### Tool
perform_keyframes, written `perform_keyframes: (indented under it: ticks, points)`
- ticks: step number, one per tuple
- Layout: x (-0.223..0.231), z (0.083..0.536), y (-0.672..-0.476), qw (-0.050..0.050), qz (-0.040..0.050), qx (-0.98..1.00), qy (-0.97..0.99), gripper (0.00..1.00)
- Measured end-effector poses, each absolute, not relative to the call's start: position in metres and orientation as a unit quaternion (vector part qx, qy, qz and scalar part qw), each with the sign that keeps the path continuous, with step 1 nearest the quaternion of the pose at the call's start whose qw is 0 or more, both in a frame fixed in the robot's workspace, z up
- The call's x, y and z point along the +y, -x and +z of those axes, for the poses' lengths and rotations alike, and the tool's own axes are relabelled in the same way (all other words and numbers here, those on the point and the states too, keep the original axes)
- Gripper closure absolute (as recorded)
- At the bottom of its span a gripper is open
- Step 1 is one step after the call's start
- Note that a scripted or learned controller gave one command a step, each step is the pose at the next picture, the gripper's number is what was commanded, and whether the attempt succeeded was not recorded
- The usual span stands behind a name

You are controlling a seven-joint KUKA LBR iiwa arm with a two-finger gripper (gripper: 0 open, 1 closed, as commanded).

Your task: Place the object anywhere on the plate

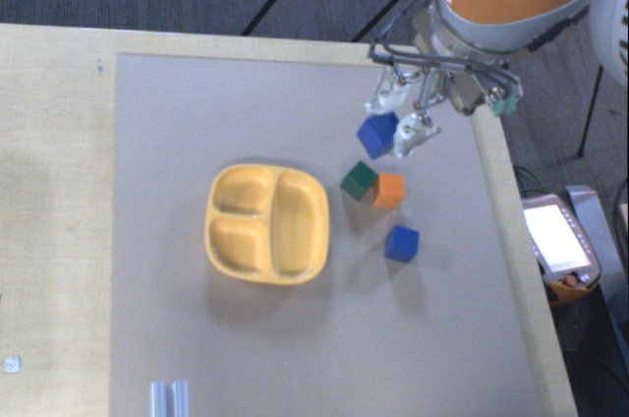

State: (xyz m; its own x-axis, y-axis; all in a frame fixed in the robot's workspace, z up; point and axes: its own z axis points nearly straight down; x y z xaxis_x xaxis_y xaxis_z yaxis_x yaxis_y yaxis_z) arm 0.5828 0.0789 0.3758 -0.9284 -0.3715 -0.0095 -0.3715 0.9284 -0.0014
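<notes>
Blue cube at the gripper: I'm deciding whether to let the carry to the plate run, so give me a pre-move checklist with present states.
1. Blue cube between the gripper fingers: cannot tell; it sits against them, tilted.
2. Cube lifted off the surface: cannot tell.
3. Yellow plate upright, compartments free: ok.
4. Green cube and orange cube, touching each other, apart from the held-side cube: ok.
5. Second blue cube off the direct path to the plate: ok.

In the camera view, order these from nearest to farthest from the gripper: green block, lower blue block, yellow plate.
Measured from the gripper:
1. green block, just below-left, beside the orange block.
2. lower blue block, further down.
3. yellow plate, far left.
</notes>
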Motion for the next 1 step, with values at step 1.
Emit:
perform_keyframes:
  ticks: [1]
  points:
    - [0.1171, 0.3188, -0.6518, 0.003, 0.0012, 0.971, 0.240, 1.00]
